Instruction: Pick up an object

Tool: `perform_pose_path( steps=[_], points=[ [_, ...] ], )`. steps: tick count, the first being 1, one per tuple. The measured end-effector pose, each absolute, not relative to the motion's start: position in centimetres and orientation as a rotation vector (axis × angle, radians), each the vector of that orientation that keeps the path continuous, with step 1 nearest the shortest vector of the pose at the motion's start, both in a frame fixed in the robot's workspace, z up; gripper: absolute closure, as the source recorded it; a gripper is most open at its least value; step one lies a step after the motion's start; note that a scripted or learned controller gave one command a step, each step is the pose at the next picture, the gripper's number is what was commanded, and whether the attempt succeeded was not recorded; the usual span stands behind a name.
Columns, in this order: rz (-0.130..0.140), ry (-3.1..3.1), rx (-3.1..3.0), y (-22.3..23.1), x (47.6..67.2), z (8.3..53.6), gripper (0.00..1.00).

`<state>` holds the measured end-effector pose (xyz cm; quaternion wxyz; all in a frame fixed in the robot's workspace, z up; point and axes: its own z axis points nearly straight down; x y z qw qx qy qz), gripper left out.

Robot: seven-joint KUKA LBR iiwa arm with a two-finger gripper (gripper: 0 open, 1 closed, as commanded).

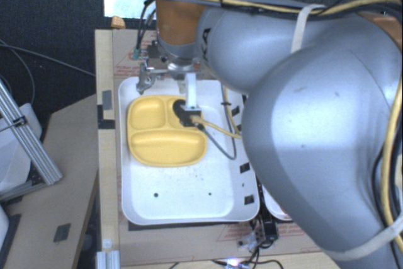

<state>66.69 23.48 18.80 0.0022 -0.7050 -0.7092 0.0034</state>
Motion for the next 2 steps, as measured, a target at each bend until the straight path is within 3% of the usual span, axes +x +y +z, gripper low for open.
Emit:
perform_pose_path(
  steps=[1,2],
  points=[
    [-0.013,-2.231,-2.219,23.42,67.18,10.19,0.00],
    [0.014,-2.233,-2.227,22.64,67.14,10.72,1.00]
  ],
)
